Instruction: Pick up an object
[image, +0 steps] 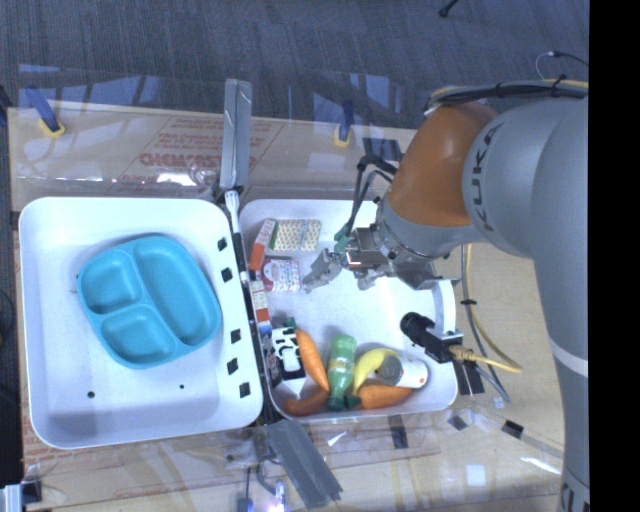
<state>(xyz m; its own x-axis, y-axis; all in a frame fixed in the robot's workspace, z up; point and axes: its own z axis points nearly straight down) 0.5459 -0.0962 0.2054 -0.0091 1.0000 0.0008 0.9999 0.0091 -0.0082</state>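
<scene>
2 shallow white bins side by side, both smooth plastic w/ rounded corners. Left bin (60, 400) holds 1 item: a blue plate (148, 299), glossy, w/ 3 compartments, lying flat near the middle.

Right bin (440, 395) holds the clutter. Counted:
- 2 carrots, orange, tapered, plastic-looking: one (313, 362) slanting at the bin's near-left, one (385, 396) lying along the near wall.
- 1 green bottle (340, 372), translucent, lying between the carrots, touching both or nearly.
- 1 banana (368, 366), yellow, curved, just right of the bottle.
- 1 white rounded piece (408, 375) just right of the banana; what it is, can't tell.
- 1 brownish-red rounded item (305, 403) at the near-left corner, partly under the carrot.
- 1 small box w/ dotted print (296, 235) at the far-left, flat.
- 1 crinkly packet w/ red print (279, 274) just near of the box.
- 1 black-and-white item (288, 352) against the left wall, left of the carrot.

1 arm, grey w/ an orange band (440, 165), comes in from the right over the far half of the right bin. Gripper (328, 268) hangs just right of the packet, metal fingers (320, 270) parted w/ nothing between them. Whether a fingertip touches the packet, can't tell. Near pile of carrots, bottle, banana lies well apart from the gripper.
</scene>
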